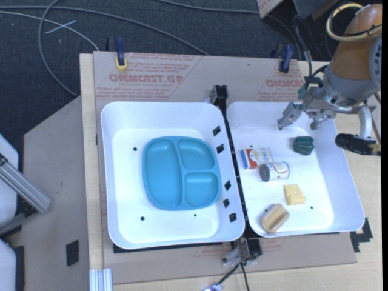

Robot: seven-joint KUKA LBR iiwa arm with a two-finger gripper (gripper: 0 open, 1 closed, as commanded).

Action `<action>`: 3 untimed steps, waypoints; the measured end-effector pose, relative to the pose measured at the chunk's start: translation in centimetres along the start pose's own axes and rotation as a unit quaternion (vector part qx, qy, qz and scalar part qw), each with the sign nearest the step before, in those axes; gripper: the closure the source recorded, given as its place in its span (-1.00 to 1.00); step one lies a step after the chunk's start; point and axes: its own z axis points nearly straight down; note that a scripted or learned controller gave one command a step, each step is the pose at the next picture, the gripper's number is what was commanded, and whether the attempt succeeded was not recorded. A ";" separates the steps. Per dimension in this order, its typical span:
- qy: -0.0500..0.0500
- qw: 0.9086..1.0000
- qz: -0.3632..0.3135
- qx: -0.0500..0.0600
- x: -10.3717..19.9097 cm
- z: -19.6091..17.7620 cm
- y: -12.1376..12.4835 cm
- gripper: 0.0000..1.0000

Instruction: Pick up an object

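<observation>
While the gripper (301, 117) hangs over the right bin (345, 180) with its two fingers spread and nothing between them, the nearest object, a small dark green, rounded pepper-like piece (303, 145), lies just below it on the bin floor. The same bin holds a white can (269, 164) with a red and blue label lying on its side, a pale yellow wedge (294, 194) and a tan bread-like roll (274, 217). The left bin (121, 223) holds a smooth blue plate (181, 173) divided into three compartments

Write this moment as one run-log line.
end effector: open, above right bin | holding: nothing | right bin: green pepper, can, cheese, bread | left bin: blue plate
</observation>
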 end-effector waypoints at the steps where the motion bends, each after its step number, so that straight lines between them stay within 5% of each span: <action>1: 0.000 1.000 -0.001 0.000 0.3 6.4 0.1 -1.00; 2: -0.001 1.000 -0.001 -0.005 0.2 4.7 0.3 1.00; 3: -0.002 1.000 -0.001 -0.008 0.8 -1.4 -0.2 1.00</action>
